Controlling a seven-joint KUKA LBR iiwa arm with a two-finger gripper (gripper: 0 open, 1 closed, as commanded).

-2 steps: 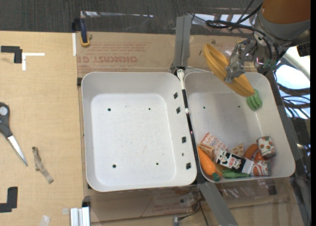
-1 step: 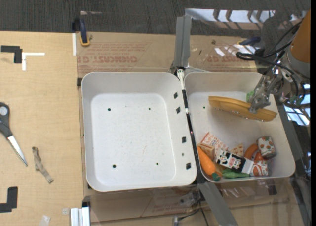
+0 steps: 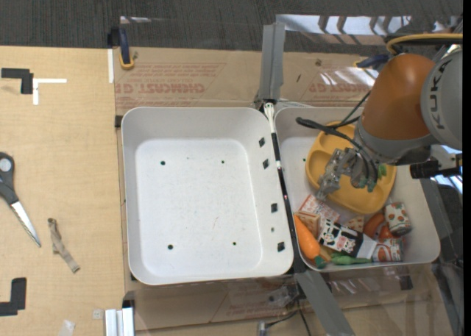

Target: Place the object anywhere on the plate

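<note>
A yellow plate (image 3: 324, 164) lies tilted in the right bin (image 3: 429, 254), toward its back. My gripper (image 3: 344, 173) hangs low over the middle of the plate, under the grey and orange arm (image 3: 397, 106) that reaches in from the right. The arm hides the plate's right part. A small green piece (image 3: 380, 173) shows beside the gripper at the plate's right edge; I cannot tell whether it is held.
Toys crowd the front of the right bin: an orange carrot (image 3: 307, 239), a black and white box (image 3: 337, 237), a green item (image 3: 347, 259), a red piece (image 3: 374, 224) and a patterned can (image 3: 397, 217). The left bin (image 3: 132, 180) adjoins. Scissors (image 3: 15, 202) lie on the bench.
</note>
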